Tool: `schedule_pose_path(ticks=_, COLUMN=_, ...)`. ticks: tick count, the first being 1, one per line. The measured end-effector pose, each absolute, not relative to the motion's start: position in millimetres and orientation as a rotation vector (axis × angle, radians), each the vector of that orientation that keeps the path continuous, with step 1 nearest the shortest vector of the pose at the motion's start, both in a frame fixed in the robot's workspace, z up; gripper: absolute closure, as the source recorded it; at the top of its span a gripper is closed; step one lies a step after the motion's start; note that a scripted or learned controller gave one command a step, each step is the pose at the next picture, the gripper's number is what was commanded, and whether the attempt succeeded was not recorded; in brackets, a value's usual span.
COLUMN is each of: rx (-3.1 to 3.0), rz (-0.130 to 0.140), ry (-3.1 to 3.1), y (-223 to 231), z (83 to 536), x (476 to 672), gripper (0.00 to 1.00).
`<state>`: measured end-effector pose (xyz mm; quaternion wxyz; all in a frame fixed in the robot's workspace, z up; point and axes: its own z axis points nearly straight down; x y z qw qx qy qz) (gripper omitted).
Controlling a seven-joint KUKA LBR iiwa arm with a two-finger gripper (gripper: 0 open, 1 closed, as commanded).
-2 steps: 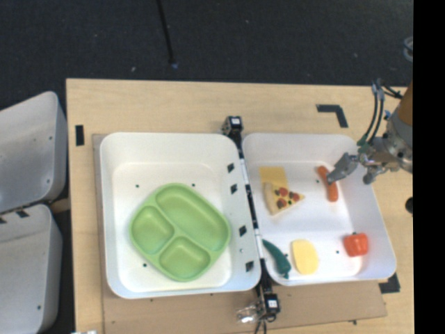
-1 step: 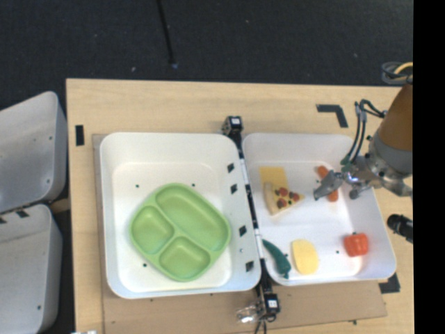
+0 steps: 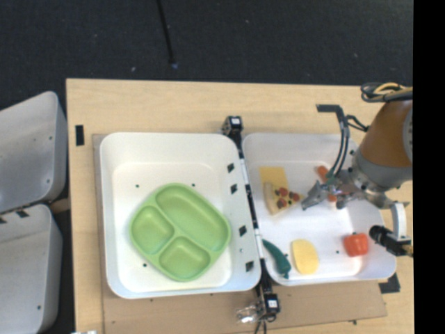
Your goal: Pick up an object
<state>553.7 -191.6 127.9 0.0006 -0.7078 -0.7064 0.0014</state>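
Observation:
The right bin [image 3: 306, 148] holds several toy foods. A yellow wedge with dark red spots [image 3: 275, 188] lies at its left. Along the front edge sit a yellow oval piece [image 3: 304, 256] and a teal piece [image 3: 277, 256]. A red piece [image 3: 356, 244] rests at the front right, and a small orange-red piece [image 3: 322, 172] lies farther back. My gripper [image 3: 323, 195] hangs low over the middle of this bin, just right of the yellow wedge. Nothing is visibly held in it.
The left bin [image 3: 118, 158] carries a green divided plate [image 3: 179, 231]. The arm's orange band [image 3: 384, 134] and grey wrist cover the right bin's far right part. A black cable [image 3: 341, 134] loops over that bin's back edge. Black clips line the divider between the bins.

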Motion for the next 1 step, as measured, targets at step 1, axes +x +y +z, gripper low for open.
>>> schedule_pose_path(ticks=1, rx=-2.226, rz=0.003, ry=-2.217, y=-192.7, z=99.6, x=553.6, gripper=0.0)
